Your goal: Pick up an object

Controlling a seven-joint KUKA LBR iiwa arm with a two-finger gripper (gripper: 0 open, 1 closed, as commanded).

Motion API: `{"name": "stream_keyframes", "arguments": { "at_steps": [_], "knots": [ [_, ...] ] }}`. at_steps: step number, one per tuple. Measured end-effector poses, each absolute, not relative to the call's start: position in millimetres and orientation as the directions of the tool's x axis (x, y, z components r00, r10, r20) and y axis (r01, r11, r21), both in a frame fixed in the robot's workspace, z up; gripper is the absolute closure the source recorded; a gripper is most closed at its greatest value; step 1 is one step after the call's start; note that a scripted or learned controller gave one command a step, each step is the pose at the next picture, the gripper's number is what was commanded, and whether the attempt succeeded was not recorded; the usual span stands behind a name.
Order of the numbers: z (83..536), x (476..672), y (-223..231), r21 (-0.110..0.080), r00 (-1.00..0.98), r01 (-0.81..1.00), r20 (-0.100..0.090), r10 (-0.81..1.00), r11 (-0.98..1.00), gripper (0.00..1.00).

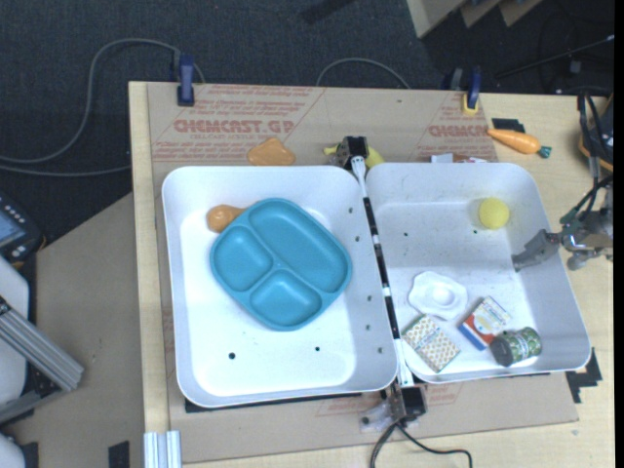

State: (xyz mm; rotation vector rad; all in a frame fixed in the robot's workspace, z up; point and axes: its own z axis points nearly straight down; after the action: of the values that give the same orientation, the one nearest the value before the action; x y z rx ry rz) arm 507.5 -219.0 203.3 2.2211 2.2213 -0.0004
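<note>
The right bin (pixel 429 198) holds a yellow ball (pixel 493 213) at the back. A white fried-egg toy (pixel 436 294), a patterned packet (pixel 431 342), a small red and blue carton (pixel 482 322) and a green can (pixel 516 345) lie near its front. In the left bin (pixel 195 339) sits a blue divided plate (pixel 280 261) with an orange piece (pixel 222 217) tucked at its back left edge. My gripper (pixel 558 245) hangs at the right bin's right rim, well right of the ball and above the can. It is small and partly cut off.
On the bench behind the bins lie an orange lump (pixel 270 152), a yellow and black item (pixel 353 150) and a toy carrot (pixel 515 140). Two blue clamps (pixel 185 77) (pixel 472 87) grip the back edge. Cables hang at the far right (pixel 593 125).
</note>
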Motion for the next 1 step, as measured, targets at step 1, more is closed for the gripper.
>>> {"name": "stream_keyframes", "arguments": {
  "at_steps": [1],
  "knots": [
    [146.0, 581.2, -206.1, 0.003, -0.005, 1.0, -0.002, 1.0, 0.005, 0.0]
  ]
}}
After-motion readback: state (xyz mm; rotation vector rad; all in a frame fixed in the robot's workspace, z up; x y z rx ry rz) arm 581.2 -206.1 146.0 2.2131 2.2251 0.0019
